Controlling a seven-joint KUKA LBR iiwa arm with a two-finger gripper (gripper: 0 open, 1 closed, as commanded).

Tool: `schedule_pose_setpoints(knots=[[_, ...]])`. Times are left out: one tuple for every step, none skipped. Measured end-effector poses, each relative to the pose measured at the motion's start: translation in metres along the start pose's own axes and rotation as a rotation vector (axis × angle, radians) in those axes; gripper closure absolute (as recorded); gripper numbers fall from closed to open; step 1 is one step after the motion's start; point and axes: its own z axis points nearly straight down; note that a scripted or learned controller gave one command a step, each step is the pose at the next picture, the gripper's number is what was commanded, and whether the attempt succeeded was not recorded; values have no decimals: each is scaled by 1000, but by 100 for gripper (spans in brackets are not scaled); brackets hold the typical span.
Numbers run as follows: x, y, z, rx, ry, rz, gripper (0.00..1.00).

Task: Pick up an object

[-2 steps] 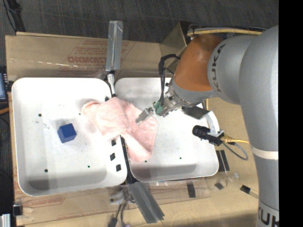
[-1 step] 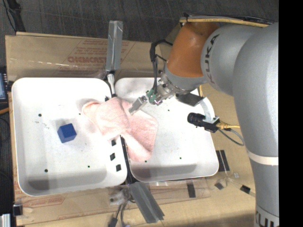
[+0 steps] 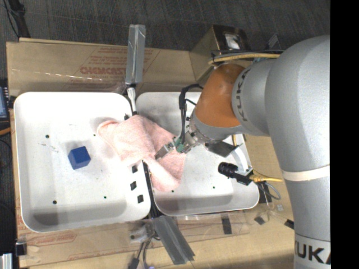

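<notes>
the bench (image 3: 50, 60) is covered with brown cardboard. two shallow white bins rest directly on it side by side: left bin (image 3: 33, 150), right bin (image 3: 196, 203).

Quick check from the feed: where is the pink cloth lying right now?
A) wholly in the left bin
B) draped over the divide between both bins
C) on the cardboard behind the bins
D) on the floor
B: the pink cloth spans the shared rims, one end in the left bin and the other in the right bin.
</notes>
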Motion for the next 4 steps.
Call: schedule_pose_setpoints(knots=[[24,-1,-101,-2,-1,69,0],[1,-11,-20,2,1,93,0],[17,-28,-1,-1,0,-28,0],[17,-28,-11,-1,0,-33,100]])
